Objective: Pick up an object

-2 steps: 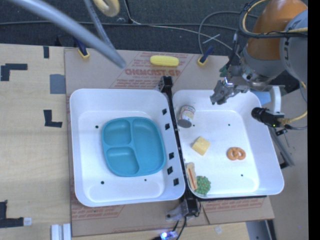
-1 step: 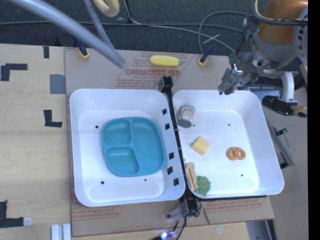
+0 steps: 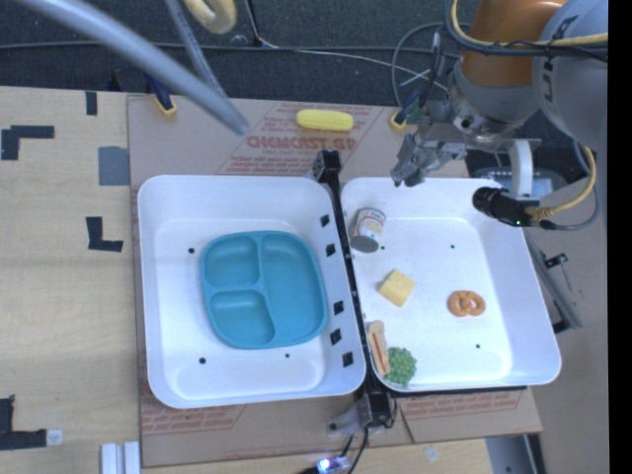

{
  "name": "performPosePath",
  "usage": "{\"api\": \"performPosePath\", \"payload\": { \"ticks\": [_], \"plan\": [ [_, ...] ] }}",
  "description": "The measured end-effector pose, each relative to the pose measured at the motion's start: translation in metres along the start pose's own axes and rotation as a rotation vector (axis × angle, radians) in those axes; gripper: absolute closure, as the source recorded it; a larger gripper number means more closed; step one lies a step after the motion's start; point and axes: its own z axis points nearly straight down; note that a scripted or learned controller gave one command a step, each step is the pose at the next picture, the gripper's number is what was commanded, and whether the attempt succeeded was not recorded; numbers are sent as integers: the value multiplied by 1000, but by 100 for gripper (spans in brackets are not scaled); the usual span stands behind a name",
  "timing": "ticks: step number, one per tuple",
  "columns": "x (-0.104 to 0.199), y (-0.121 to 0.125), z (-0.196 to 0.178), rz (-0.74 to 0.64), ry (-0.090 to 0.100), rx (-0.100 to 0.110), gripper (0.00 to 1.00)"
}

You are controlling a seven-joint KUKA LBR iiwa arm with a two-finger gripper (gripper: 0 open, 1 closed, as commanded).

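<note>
The right bin [image 3: 513, 349] holds a small tin can [image 3: 367, 229] lying near its left wall, a yellow cheese wedge [image 3: 397, 287], a pretzel [image 3: 466, 304], a hot dog [image 3: 377, 347] and a green broccoli piece [image 3: 400, 364] at the front left corner. My gripper [image 3: 410, 173] hangs above the bin's back rim, up and to the right of the can. Nothing is seen between its fingers. The grey arm with its orange band fills the upper right.
The left bin [image 3: 163, 205] carries a blue divided plate [image 3: 264, 288]. A yellow banana-like piece [image 3: 324, 119] lies on the cardboard behind the bins. Black clips join the two bins along the middle wall. Cables hang near the wrist.
</note>
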Motion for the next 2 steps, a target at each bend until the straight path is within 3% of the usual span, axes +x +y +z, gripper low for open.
{"api": "performPosePath", "payload": {
  "ticks": [2],
  "plan": [
    [104, 19, 54, -1, 1, 3, 100]
  ]
}}
